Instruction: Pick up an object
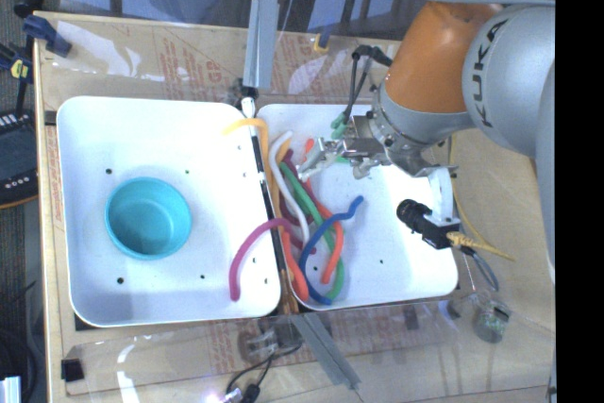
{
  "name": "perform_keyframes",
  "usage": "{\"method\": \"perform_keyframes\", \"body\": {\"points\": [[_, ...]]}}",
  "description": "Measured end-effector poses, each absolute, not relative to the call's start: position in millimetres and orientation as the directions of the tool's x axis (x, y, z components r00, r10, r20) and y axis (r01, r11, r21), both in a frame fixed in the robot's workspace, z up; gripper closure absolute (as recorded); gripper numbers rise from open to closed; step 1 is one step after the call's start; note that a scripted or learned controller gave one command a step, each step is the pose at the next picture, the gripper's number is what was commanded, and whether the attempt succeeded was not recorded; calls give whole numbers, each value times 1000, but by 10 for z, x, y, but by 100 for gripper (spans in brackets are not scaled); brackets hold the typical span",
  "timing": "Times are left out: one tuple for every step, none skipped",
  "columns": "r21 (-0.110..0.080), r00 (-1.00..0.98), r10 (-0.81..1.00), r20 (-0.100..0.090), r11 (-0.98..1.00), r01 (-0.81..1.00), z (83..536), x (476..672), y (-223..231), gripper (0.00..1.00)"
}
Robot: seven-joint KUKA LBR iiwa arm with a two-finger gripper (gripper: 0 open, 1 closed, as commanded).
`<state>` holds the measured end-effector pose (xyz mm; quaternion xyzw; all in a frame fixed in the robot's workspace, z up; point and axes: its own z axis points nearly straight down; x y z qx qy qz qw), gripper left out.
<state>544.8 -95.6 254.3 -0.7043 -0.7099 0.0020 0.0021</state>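
Arm (472,61) reaches in from 3 o'clock over the right bin (415,283). Desk (142,61) carries both bins; left bin (85,137) holds a teal bowl (148,218) at its 9 o'clock. The task's things, a tangle of coloured ropes (316,231), lie along the right bin's 9 o'clock wall; a pink rope (250,250) straddles the divider. Pincer (316,160) sits low at the tangle's 12 o'clock end; I cannot tell whether it is spread or pinching. I judge nothing lifted yet: grasp and raise remain. Intertwined strands may drag along.
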Motion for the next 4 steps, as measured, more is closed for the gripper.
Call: {"method": "perform_keyframes", "body": {"points": [[-6, -103, 995, 0, 103, 995, 1429, 5674, -1334, 0], [3, -272, 962, 0, 272, 962, 961, 5611, -1478, 0], [1, -275, 962, 0, 275, 962, 1056, 5609, -1483, 100], [-3, -269, 963, 2, 269, 963, 1912, 5816, -1393, 100]]}}
